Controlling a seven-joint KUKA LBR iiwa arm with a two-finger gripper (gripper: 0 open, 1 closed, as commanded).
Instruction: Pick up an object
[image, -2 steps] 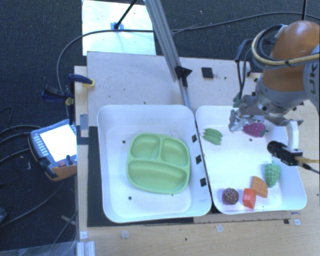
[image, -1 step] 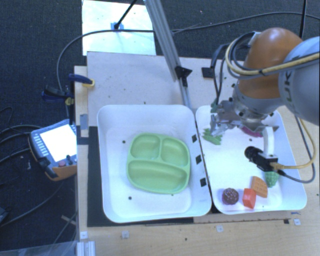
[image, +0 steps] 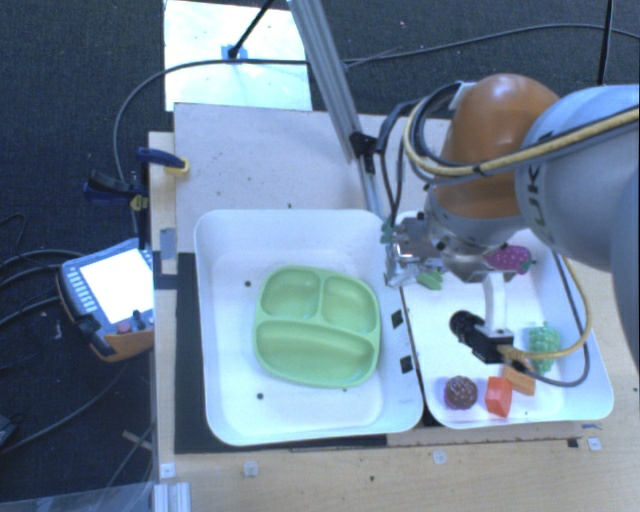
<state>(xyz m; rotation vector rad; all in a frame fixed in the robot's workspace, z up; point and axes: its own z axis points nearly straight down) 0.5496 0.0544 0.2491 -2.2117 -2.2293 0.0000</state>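
The scene is brightly and evenly lit from above, with a cool, slightly bluish cast. The left white bin (image: 225, 330) is close to overexposed, its walls washing into one pale tone. The green divided plate (image: 318, 326) throws only a thin, soft shadow, so the light is diffuse. A pale panel (image: 235, 50) at the top edge glares almost white, and the handheld screen (image: 112, 283) at the left is blown out. The orange band (image: 490, 145) on the arm carries a broad soft highlight. The arm looks soft and blurred, being nearest the lens. The small items in the right bin (image: 590, 400) are grainy, their edges unclear. The dark floor (image: 60, 90) shows speckled noise.
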